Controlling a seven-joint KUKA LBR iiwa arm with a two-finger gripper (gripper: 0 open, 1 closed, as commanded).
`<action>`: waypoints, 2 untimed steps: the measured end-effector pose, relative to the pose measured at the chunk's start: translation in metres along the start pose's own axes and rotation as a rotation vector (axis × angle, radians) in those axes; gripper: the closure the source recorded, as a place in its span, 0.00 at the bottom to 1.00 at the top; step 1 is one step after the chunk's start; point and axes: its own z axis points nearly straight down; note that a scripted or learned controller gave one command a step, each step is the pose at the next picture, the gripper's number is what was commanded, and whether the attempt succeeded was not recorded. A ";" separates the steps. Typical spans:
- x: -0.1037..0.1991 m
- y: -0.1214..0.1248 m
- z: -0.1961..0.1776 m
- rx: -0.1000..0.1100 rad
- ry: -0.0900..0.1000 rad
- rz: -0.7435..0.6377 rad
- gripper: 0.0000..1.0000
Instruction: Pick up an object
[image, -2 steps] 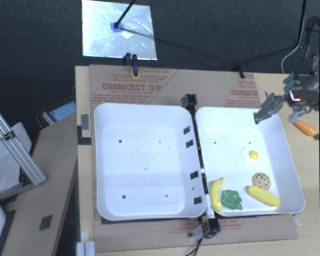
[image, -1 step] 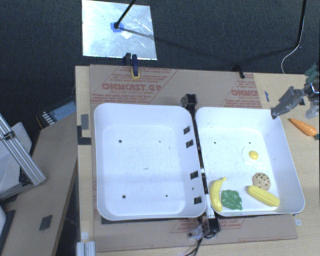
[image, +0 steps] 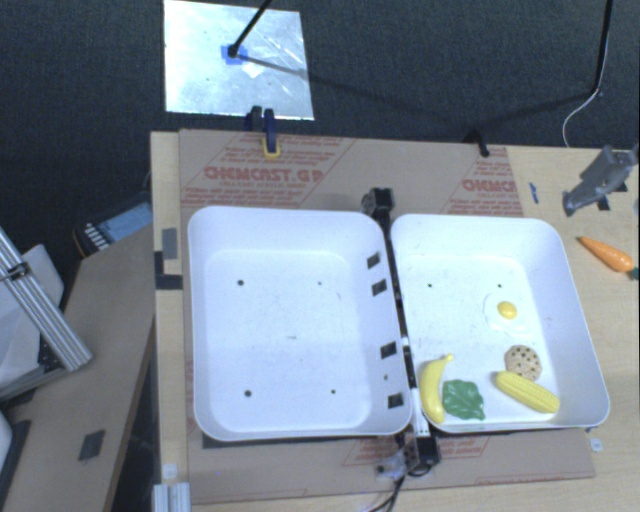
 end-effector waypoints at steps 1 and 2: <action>-0.060 -0.001 0.002 0.002 -0.001 0.007 0.00; -0.126 -0.001 0.002 0.002 -0.003 0.009 0.00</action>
